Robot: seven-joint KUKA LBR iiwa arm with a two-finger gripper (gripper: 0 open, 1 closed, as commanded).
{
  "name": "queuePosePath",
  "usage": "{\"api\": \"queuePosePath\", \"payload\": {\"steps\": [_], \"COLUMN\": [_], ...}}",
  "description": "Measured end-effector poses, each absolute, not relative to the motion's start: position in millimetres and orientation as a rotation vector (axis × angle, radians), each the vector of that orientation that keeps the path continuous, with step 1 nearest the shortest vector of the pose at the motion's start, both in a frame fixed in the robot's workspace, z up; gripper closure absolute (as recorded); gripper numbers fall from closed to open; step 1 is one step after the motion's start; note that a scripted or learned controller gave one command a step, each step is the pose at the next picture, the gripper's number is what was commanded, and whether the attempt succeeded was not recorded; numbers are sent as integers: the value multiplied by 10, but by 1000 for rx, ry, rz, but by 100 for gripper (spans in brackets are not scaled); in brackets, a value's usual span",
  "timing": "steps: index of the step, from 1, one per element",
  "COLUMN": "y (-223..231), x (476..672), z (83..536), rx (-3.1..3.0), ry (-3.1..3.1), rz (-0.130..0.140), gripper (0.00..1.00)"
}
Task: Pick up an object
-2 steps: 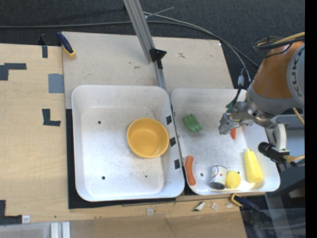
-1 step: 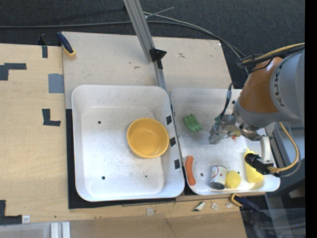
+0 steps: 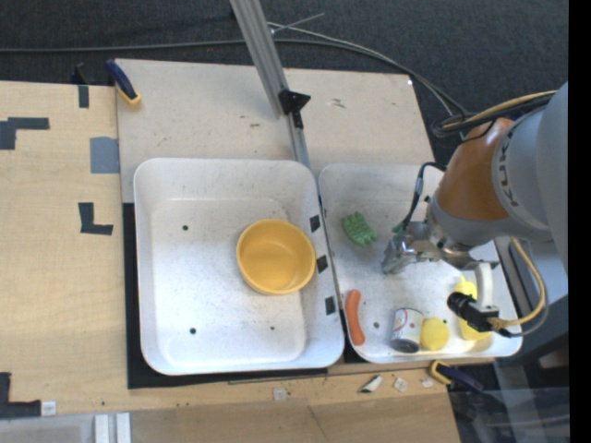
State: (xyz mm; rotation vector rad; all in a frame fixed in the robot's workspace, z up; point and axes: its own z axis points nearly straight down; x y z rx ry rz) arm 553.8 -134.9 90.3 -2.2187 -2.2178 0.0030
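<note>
Your tabletop (image 3: 212, 127) carries two bins; the right bin (image 3: 369, 185) crowds the end effector (image 3: 399, 257), grip state unclear, mid-bin between green toy (image 3: 358, 229) and front-edge carrot (image 3: 354, 316), can (image 3: 404, 329).

Wooden bench (image 3: 55, 275), light-toned, carrying two shallow white bins side by side on a paler board (image 3: 203, 109): left bin (image 3: 166, 247) and right bin (image 3: 369, 187), rims touching. Grey and dark tape patches (image 3: 103, 155) mark the bench surface at left. A yellow-tipped blue clamp (image 3: 123, 82) sits at the board's far left corner.
</note>
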Motion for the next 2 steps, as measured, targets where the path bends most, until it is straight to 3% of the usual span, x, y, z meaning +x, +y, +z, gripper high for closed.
{"api": "queuePosePath", "payload": {"steps": [1,2], "y": [-1338,-1334], "x": [5532,5512], "z": [1002,1640], "rx": [-2215,-2221], "ry": [-2215,-2222], "rz": [4,-3], "gripper": [100,100]}}
